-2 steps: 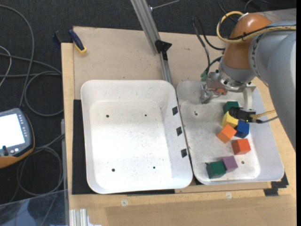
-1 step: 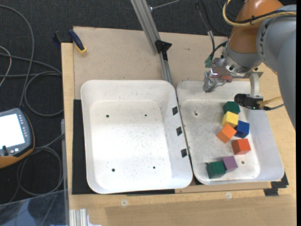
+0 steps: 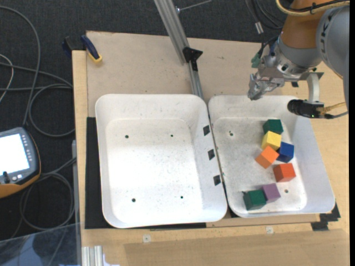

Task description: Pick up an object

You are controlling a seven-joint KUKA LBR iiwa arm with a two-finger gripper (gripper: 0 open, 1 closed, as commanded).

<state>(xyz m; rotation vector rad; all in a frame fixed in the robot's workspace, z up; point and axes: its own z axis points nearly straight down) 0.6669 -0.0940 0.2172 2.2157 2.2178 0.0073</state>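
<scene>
The right bin (image 3: 238,148) holds several small blocks along its right side: a green one (image 3: 273,126), a yellow one (image 3: 271,139), a blue one (image 3: 286,151), an orange one (image 3: 267,157), a red-orange one (image 3: 284,172), a purple one (image 3: 271,192) and a dark green one (image 3: 254,199). My gripper (image 3: 256,91) hangs above the bin's far rim, up and left of the green block, apart from every block. Nothing shows between its fingertips.
The left bin (image 3: 111,148) lies beside the right one. A slanted metal pole (image 3: 177,32) rises behind the bins. A blue-and-yellow clamp (image 3: 91,47) sits at the bench's far left corner. A pendant (image 3: 14,159) and cables lie on the floor at left.
</scene>
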